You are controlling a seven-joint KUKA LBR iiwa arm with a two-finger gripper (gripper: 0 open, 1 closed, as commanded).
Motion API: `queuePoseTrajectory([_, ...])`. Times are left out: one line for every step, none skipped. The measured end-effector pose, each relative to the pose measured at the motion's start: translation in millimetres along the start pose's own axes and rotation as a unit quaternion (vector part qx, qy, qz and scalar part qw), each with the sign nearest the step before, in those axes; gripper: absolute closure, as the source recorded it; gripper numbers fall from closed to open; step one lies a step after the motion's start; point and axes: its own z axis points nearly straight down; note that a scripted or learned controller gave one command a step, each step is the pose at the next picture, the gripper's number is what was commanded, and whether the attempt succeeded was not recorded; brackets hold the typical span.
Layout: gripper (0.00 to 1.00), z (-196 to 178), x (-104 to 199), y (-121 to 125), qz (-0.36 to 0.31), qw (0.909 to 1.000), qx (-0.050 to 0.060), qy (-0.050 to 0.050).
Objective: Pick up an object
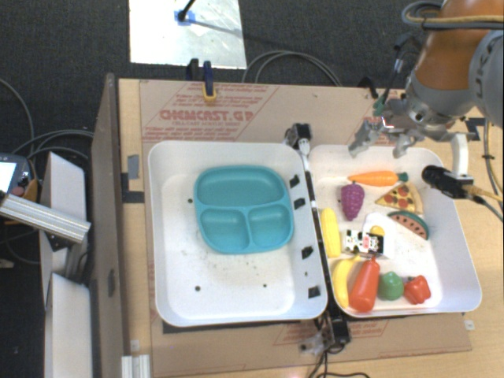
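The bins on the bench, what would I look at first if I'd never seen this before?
Probably the big teal plate with three sections, lying alone in the left bin. Next, the bright toy food crowded in the right bin: an orange carrot, purple grapes, a pizza slice and a red pepper. The gripper hangs above that bin's far edge, near the carrot.
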Motion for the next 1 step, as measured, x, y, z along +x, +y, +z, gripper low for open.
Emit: queuePoseTrajectory([0.0, 74.7, -6.0, -35.5, 0.002, 1.0, 0.004, 0.001])
